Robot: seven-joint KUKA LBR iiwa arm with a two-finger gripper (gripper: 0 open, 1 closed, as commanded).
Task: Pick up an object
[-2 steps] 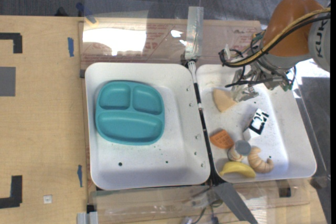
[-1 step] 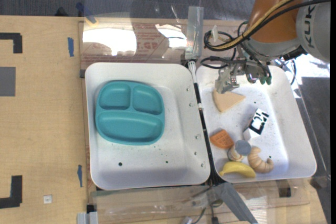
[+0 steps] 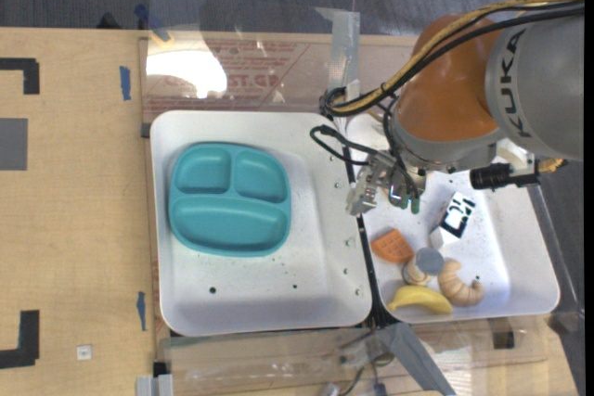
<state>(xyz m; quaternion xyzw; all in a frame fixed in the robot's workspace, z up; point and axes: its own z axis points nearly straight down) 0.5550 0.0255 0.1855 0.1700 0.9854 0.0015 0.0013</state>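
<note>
My gripper (image 3: pixel 385 196) hangs over the left edge of the right bin (image 3: pixel 520 292), close to the divider between the two bins. Its fingers (image 3: pixel 361 198) stand open with nothing between them. Just below it in the picture lies an orange wedge (image 3: pixel 393 246). Further toward the bin's front corner sit a grey-blue round piece (image 3: pixel 429 261), a tan croissant-like toy (image 3: pixel 460 285) and a yellow banana (image 3: pixel 419 299), bunched together. A white card with black marks (image 3: pixel 457 216) lies to the gripper's right.
A teal divided plate (image 3: pixel 229 198) lies in the left bin (image 3: pixel 260 306). The arm's orange band (image 3: pixel 445 97) and black cables (image 3: pixel 339 144) hang over the back of the right bin. Brown board covers the bench on the left.
</note>
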